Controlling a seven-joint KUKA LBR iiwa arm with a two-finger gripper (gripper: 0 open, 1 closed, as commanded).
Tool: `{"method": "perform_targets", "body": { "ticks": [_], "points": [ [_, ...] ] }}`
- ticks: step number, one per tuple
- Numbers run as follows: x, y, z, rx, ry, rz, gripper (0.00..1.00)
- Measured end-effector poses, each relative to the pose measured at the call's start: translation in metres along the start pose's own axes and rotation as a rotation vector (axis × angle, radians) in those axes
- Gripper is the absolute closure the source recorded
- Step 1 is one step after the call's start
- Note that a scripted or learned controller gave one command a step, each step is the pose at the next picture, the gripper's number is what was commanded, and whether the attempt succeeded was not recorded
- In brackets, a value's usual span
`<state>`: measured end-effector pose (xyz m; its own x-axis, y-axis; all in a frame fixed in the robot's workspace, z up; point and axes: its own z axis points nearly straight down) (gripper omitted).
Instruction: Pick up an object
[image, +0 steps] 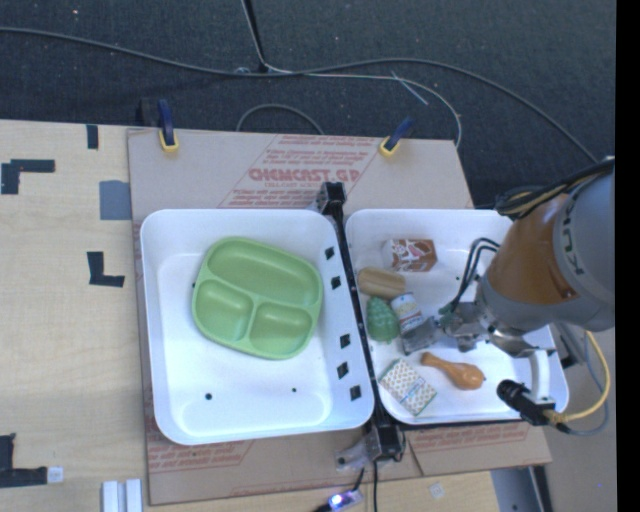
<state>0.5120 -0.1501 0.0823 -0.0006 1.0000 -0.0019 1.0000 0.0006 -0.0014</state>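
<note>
The right bin holds several small objects. A brown and white packet lies at the back, with a tan cylinder just in front of it by the divider. A green lumpy toy and a small white bottle sit mid-bin. An orange gourd-shaped toy and a checkered packet lie near the front. My gripper reaches in low from the right, right beside the green toy and the bottle and just above the orange toy.
The left bin holds a green divided plate. The arm's grey body with its orange band covers the right bin's right side. A black cable and connector hang by the bin's front right corner. Two clamps pin the cardboard underlay.
</note>
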Motion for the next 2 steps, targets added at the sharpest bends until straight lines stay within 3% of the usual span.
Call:
{"method": "perform_targets", "body": {
  "ticks": [1, 2],
  "points": [
    [0.000, 0.001, -0.013, -0.002, 0.000, 0.000, 1.00],
    [-0.006, 0.001, -0.057, -0.003, 0.002, 0.000, 1.00]
  ]
}}
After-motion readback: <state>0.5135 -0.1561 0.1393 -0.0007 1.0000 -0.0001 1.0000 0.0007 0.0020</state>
